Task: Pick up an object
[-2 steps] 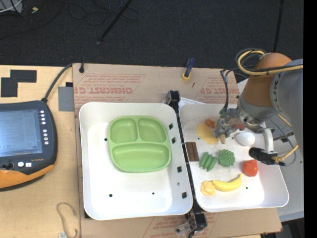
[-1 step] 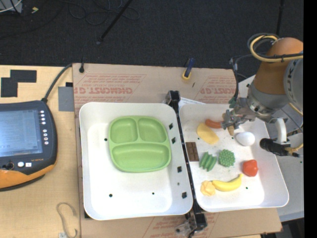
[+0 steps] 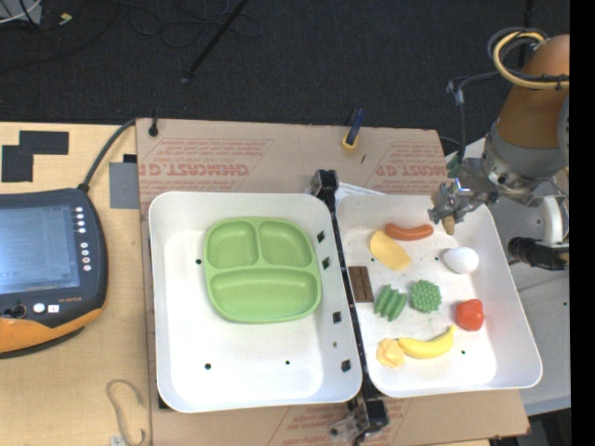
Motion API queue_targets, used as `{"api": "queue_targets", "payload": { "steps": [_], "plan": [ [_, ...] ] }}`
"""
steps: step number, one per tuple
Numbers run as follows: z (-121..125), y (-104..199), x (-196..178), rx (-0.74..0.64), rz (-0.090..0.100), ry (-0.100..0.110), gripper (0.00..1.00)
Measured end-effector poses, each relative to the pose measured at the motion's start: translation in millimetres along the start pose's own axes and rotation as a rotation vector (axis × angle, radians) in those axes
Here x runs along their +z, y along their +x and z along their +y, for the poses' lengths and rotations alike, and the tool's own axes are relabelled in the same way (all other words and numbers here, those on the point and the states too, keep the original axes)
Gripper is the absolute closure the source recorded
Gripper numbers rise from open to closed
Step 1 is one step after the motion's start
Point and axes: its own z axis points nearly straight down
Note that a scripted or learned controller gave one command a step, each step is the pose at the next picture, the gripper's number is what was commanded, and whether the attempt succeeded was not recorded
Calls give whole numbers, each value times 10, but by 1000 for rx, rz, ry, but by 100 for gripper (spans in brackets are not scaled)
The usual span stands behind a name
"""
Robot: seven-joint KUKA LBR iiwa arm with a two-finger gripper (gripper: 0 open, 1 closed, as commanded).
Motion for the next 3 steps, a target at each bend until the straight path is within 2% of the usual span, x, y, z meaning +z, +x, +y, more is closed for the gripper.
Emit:
{"api": "queue_targets", "payload": {
  "steps": [1, 3],
  "plan": [
    [1, -3, -13, -1, 1, 6, 100],
    [-464, 922, -82, -2, 3, 10, 100]
  ]
}}
